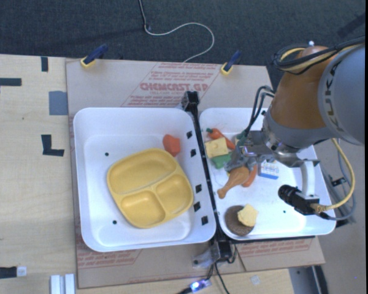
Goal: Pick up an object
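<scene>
A: Near edge, right bin: brown disc with yellow wedge. Farther in: toy drumstick, yellow block, carrot piece.

B: Reaching in from right, wrist bent downward, gripper low above drumstick. Finger spacing: cannot tell.

A: Left bin: yellow divided plate.

Even overhead light — soft shadows, mild blur, no glare
</scene>
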`<state>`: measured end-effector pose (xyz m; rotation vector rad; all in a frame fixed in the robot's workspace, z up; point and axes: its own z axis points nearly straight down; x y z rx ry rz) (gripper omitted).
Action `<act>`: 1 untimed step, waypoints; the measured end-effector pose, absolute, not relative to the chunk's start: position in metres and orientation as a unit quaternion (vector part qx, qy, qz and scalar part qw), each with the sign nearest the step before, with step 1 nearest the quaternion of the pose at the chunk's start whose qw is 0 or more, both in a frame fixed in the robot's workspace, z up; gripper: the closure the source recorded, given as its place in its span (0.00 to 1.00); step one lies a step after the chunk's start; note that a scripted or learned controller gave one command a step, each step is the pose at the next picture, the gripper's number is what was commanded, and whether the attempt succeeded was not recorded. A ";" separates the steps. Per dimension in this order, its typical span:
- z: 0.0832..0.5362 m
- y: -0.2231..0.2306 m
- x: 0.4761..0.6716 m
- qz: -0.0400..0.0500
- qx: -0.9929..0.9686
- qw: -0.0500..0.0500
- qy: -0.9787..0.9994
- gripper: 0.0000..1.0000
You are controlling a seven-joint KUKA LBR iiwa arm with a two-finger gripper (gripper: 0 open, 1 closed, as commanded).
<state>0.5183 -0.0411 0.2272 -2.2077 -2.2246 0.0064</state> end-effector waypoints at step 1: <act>0.222 0.014 0.526 0.002 -0.704 0.003 -0.710 1.00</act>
